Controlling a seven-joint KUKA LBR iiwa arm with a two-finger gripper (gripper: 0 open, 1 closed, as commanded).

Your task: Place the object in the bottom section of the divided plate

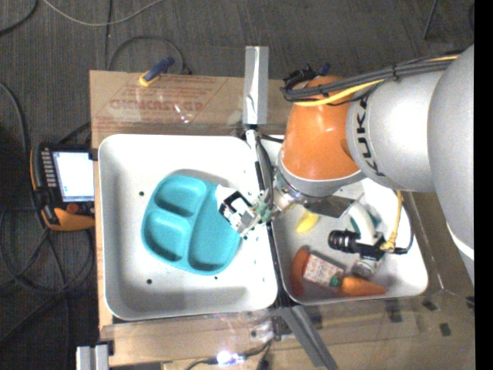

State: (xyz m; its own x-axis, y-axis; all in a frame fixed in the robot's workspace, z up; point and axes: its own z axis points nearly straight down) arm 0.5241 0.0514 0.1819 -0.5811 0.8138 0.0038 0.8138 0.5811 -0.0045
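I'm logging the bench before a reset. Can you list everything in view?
shallow white left bin: one, white, left half of the bench
shallow white right bin: one, white, beside it
teal divided plastic plate: one, teal, in the left bin
small yellow curved item: one, yellow, right bin
orange-labelled bottle: one, brown-orange, right bin
orange carrot-shaped item: one, orange, right bin, beside the bottle
white-and-teal item: one, right bin, partly hidden
brown cardboard sheet: one, brown, beyond the left bin
orange-black handheld screen unit: one, left of the left bin
grey arm with orange band: one, over the right bin
claw: one, above the plate's right edge
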